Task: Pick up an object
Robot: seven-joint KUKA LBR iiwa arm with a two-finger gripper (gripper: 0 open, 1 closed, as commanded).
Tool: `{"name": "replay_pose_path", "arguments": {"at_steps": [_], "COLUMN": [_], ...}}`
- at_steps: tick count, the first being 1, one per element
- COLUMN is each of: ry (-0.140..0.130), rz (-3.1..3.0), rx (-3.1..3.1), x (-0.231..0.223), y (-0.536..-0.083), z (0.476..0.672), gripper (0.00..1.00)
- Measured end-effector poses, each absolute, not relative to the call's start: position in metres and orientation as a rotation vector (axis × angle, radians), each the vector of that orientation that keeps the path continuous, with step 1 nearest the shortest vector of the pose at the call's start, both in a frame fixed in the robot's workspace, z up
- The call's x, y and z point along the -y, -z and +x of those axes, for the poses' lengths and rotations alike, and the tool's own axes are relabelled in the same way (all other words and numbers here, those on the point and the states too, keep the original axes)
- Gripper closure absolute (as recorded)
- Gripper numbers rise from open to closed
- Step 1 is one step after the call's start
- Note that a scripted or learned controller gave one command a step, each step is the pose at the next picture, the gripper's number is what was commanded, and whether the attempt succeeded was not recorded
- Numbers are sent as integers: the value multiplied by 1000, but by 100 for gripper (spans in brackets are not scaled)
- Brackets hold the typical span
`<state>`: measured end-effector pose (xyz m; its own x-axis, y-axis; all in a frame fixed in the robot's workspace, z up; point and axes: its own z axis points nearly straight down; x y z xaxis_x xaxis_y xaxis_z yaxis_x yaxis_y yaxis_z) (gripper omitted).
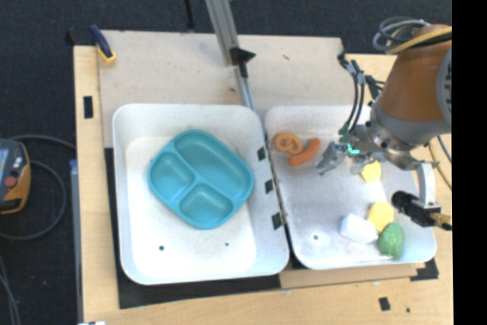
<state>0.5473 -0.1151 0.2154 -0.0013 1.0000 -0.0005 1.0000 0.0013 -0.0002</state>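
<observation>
Camera view from above the bench: the arm (pixel 415 87) leans in from the right over the right bin (pixel 319 251), its gripper (pixel 332 159) hanging low just beside an orange toy (pixel 297 148) near the bin's upper left — whether the claw is open or closed I cannot tell. A yellow piece (pixel 370 172) lies under the wrist. Lower right sit a white lump (pixel 356 227), a yellow ball (pixel 380 213) and a green ball (pixel 391 240). A blue divided tray (pixel 200 177) rests in the left bin (pixel 137 255).

A teal divided tray (pixel 201 179) lies in the left bin (pixel 129 247).
</observation>
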Motion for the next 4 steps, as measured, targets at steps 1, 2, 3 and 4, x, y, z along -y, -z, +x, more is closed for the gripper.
{"name": "replay_pose_path", "arguments": {"at_steps": [1,2,3,4], "ry": [-1,6,5,-3], "rz": [2218,2224,2224,2226], "rx": [-2222,-2222,-2221,-2212], "x": [115,121,122,123], "y": [-216,-154,-101,-115], "z": [548,547,546,548], "gripper": [0,0,0,100]}}
